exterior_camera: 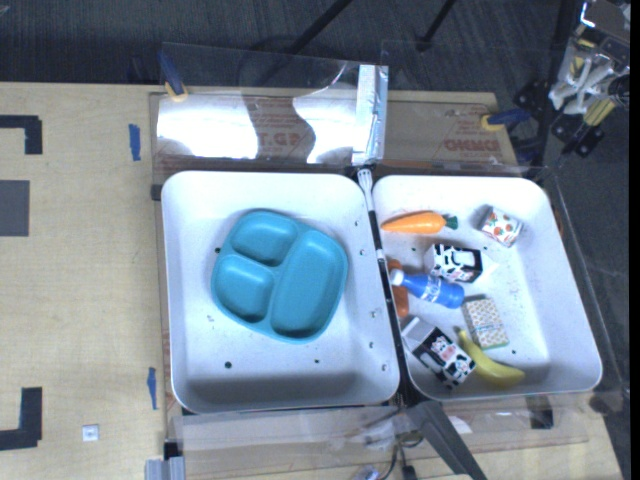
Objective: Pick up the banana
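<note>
Banana (490, 364) lies in right bin (560, 268) near corner, touching cow-print block (446, 356); gripper (592, 60) well apart, aperture unreadable.

The left bin (190, 368) held a blue divided plate (279, 273) with three compartments, set near the bin's centre. The right bin (560, 298) held several small items. An orange carrot (412, 223) lay near the far left corner, pointing left. A small white cube with red marks (499, 227) sat near the far right corner. A black-and-white cow-patterned item (457, 262) lay just nearer than the carrot. A blue-and-white bottle (430, 289) lay on its side beside the bin's left wall. A patterned square block (485, 320) lay near the bottle's right end. A second black-and-white item (442, 354) lay near the front edge.
</note>
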You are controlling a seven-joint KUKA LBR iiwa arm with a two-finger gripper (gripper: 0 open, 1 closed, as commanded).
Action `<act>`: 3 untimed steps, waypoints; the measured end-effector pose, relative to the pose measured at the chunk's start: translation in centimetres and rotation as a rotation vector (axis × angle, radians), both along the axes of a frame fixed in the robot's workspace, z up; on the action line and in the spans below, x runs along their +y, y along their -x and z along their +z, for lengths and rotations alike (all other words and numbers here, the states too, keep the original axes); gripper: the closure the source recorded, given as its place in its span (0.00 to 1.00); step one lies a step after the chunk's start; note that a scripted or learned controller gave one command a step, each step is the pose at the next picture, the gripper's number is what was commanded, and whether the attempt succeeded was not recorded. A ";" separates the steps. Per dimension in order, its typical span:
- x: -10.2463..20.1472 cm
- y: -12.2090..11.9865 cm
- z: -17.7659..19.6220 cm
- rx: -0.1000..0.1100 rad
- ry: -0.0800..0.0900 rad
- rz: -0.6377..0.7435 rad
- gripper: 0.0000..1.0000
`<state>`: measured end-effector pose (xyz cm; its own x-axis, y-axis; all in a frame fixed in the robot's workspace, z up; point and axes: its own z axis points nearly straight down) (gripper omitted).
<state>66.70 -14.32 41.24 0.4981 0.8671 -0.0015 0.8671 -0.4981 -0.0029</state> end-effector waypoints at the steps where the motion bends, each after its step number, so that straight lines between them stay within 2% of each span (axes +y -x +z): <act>1: 0.3 -0.1 1.1 -0.002 0.002 0.005 1.00; 3: 0.9 -0.4 3.2 -0.007 0.007 0.017 1.00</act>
